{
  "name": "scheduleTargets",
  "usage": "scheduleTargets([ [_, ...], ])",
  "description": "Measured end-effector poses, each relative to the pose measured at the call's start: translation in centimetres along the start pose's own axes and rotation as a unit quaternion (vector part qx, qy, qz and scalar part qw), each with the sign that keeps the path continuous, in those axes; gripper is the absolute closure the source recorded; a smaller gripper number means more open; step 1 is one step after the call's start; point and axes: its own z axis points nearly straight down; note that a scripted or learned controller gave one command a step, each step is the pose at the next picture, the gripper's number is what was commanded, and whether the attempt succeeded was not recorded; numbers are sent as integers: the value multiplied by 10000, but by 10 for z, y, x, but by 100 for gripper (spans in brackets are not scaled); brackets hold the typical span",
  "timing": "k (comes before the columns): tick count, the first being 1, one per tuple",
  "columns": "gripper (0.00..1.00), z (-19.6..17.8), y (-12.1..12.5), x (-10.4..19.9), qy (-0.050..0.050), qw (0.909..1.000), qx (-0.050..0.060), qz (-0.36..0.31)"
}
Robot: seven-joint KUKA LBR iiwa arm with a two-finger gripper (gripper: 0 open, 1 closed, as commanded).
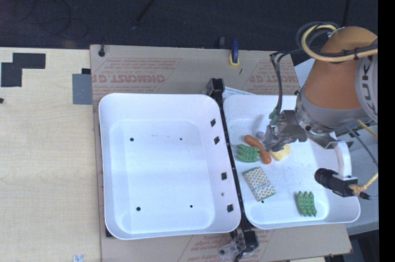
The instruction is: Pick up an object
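Two white bins are sitting side by side on the bench, the left bin (111, 131) and the right bin (345, 214). In the right bin, the arm (336, 79) is reaching in from the right, and its gripper (276, 142) is hanging low over a small cluster of things: an orange carrot-like piece (256, 147), a green leafy piece (247, 155) touching it on the left, and a yellow bit (281, 154) just beside it on the right. Whether the gripper is clenched or released, I cannot tell. Nearer the camera, a patterned square pad (258, 184) is lying, and a green ridged block (305, 203) is resting near the bin's front right corner, well apart from the gripper.
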Motion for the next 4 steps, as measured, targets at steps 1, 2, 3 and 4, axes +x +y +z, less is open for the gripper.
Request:
scheduleTargets([
  [1, 100, -140, -40, 115, 18, 10000, -55, -36],
  [2, 100, -164, -53, 172, -10, 10000, 0, 6],
  [3, 100, -229, -52, 198, -9, 10000, -19, 22],
  [4, 100, -271, -52, 222, -14, 10000, -6, 26],
])
